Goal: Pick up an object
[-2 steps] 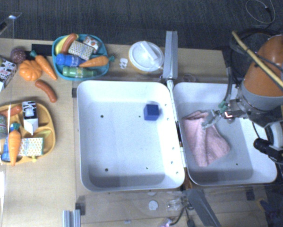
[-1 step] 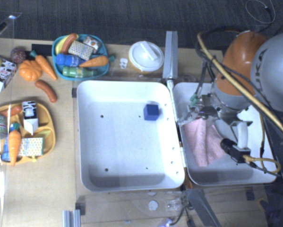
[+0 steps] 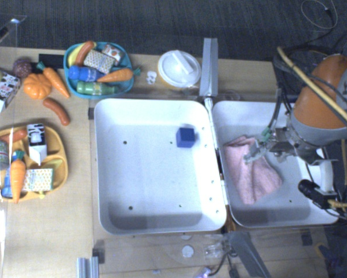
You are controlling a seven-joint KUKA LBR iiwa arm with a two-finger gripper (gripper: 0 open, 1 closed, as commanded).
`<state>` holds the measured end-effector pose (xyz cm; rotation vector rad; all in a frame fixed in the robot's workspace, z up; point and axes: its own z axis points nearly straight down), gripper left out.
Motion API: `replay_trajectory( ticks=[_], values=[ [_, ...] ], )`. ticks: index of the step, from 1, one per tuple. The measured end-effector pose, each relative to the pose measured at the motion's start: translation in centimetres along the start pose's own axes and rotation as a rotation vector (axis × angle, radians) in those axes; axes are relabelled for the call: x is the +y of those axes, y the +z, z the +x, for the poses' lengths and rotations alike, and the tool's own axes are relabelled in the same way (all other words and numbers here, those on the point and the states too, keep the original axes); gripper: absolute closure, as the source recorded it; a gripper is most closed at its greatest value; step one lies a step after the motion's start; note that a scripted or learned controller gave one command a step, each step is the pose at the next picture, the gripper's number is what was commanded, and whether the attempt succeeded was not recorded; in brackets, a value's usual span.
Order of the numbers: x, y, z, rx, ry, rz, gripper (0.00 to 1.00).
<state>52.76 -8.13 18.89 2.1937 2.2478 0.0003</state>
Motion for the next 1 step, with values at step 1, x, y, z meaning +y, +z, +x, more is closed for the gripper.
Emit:
replay_trajectory(
  ticks=[1],
  values=[
    [0.20,8.97,-3.52,-0.002,-0.036,-0.014,0.00]
  ],
)
